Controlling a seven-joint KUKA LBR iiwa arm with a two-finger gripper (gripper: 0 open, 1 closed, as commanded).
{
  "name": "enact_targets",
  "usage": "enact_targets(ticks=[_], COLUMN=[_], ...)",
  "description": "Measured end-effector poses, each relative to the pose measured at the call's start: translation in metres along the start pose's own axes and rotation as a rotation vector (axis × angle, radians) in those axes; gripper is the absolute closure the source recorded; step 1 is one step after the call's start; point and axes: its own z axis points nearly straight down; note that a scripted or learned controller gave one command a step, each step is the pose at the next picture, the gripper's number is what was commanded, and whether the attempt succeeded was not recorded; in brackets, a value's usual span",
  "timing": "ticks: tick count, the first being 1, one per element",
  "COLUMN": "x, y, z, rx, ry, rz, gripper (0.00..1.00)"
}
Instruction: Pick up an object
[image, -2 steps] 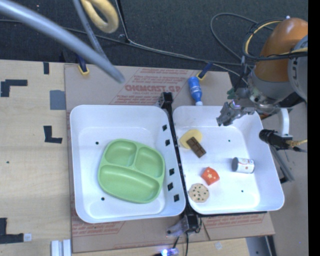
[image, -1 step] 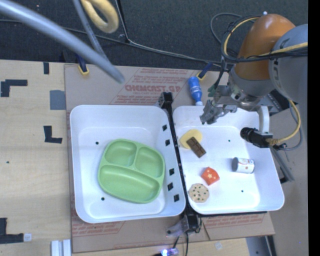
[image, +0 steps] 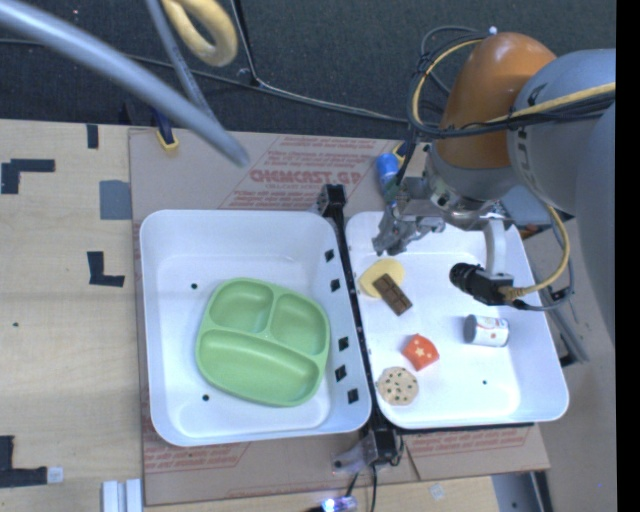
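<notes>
My gripper (image: 398, 236) hangs over the far left part of the right bin (image: 540, 400), with nothing visibly held. Just below it in the view lies a yellow flat piece (image: 378, 275) with a brown chocolate bar (image: 396, 296) resting across it. Further toward the front are a red block (image: 421, 351) and a round speckled cookie (image: 398, 386). A small white cylinder (image: 487, 330) lies on its side to the right of the red block.
The left bin (image: 175, 240) holds a green divided plate (image: 264, 341). A black divider (image: 343, 300) runs between the bins. A black fitting with a cable (image: 480, 283) hangs from the arm over the right bin. A blue object (image: 388, 166) sits behind the bins.
</notes>
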Motion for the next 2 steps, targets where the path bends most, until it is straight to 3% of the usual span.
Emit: enact_targets(ticks=[2], x=[0.112], y=[-0.007], z=[0.005], rx=[-0.001], ry=[0.0], rz=[-0.001], gripper=[1.0])
